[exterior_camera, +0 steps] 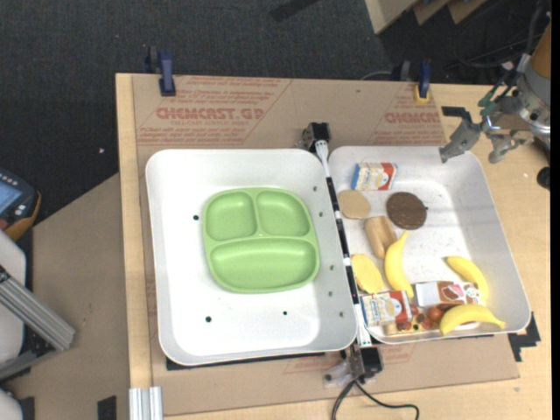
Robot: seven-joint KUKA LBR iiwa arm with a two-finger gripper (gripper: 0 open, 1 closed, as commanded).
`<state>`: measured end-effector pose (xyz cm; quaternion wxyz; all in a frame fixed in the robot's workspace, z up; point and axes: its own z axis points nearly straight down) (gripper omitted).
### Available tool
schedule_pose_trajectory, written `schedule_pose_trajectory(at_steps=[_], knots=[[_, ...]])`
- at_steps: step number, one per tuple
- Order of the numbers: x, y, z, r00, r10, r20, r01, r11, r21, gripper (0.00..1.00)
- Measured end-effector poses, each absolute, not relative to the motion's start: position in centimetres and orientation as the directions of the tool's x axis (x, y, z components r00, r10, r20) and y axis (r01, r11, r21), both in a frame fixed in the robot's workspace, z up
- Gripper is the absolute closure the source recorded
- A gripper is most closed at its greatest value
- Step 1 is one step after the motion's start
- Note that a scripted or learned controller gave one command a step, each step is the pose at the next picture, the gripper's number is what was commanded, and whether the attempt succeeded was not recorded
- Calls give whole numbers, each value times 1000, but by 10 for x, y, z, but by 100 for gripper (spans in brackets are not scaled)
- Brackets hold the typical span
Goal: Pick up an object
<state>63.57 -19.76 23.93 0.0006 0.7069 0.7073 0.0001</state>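
Your pincer (477, 140) hung released and empty above the right bin's (490, 191) far corner. You needed to centre it over one isolated item, probably the brown disc (407, 209), before descending.

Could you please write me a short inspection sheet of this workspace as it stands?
Surface: brown bench board with red print, bearing a left bin and a right bin.
Job's things: the right bin holds three bananas, a brown disc, a tan disc, small cartons and other toy food.
Clutter: a green divided plate in the left bin.
Grippers: the pincer hangs open over the right bin's far corner, holding nothing.
Cables: a dark cable at the near edge.
Surroundings: two blue clamps at the far edge; dark floor.
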Motion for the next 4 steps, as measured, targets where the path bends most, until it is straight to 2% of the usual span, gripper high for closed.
schedule_pose_trajectory(at_steps=[1,2,3,4], knots=[[609,-143,155,-4,1000,5,1000,4,-10,0],[572,-99,85,0,1000,2,1000,0,5,0],[520,-95,89,4,1000,-1,1000,-4,12,0],[523,-94,101,1,1000,1,1000,-1,17,100]])
